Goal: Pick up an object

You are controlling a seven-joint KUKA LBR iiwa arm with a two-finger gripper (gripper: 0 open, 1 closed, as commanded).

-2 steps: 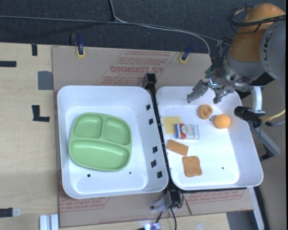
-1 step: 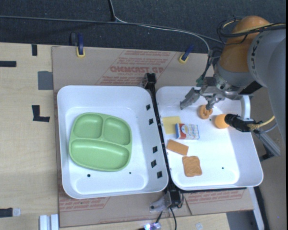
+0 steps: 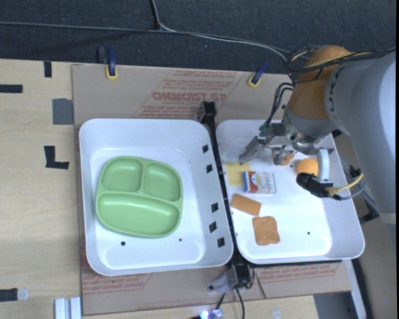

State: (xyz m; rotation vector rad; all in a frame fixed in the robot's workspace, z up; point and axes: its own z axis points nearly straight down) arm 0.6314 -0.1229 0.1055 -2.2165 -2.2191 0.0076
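Biscuits (image 3: 265,230) sat untouched in the right bin (image 3: 339,244); my gripper (image 3: 266,148) hovered spread and empty above them, needing descent next.

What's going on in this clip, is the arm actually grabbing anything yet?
Not visibly. The arm has its gripper low over the far end of the right bin, near a yellow block, a small printed box and an orange ball. Nothing shows between its fingers. Two orange-brown food pieces lie nearer the camera. The left bin holds a green divided plate, untouched.
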